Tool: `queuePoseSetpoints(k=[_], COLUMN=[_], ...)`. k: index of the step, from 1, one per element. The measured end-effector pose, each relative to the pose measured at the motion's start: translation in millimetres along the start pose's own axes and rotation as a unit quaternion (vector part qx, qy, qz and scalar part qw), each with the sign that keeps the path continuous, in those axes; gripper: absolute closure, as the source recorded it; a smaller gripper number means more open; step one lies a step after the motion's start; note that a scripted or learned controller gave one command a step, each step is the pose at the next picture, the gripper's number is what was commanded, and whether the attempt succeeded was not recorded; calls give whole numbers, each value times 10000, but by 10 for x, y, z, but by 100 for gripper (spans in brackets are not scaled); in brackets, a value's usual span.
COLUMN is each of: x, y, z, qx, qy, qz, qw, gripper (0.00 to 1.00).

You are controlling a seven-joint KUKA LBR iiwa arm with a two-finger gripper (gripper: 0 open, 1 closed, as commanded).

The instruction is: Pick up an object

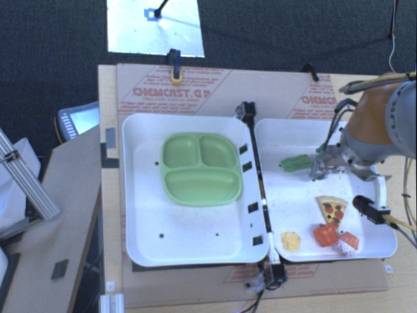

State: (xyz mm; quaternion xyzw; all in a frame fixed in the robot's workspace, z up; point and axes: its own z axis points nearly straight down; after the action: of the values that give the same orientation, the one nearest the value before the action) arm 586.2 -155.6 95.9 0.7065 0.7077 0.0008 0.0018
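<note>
My end effector (319, 169) low in the right bin (287, 135), beside a green pickle (296, 162), grip state I can't tell, pizza slice (332, 210) nearby, green plate (199, 169) in the left bin (140, 194).

green tray (199, 169), white bins (146, 240), red-dotted pizza slice (332, 209)

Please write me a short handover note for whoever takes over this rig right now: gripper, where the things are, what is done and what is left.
Gripper: low in the right bin, at the right end of the green vegetable. Whether it has a grip cannot be told from this view.
Right bin also holds: pizza slice, red piece, red-and-white piece, yellow piece, all along the near side.
Left bin: green divided plate.
Done: arm has reached the green vegetable.
Left: nothing is lifted yet; confirm the grasp and raise it.
</note>
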Motion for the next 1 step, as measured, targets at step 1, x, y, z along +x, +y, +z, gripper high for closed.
queuePoseSetpoints(k=[1], x=[80], y=[49], z=[-605], qx=[-20], qy=[0], qz=[-16], qw=[10000], gripper=[100])
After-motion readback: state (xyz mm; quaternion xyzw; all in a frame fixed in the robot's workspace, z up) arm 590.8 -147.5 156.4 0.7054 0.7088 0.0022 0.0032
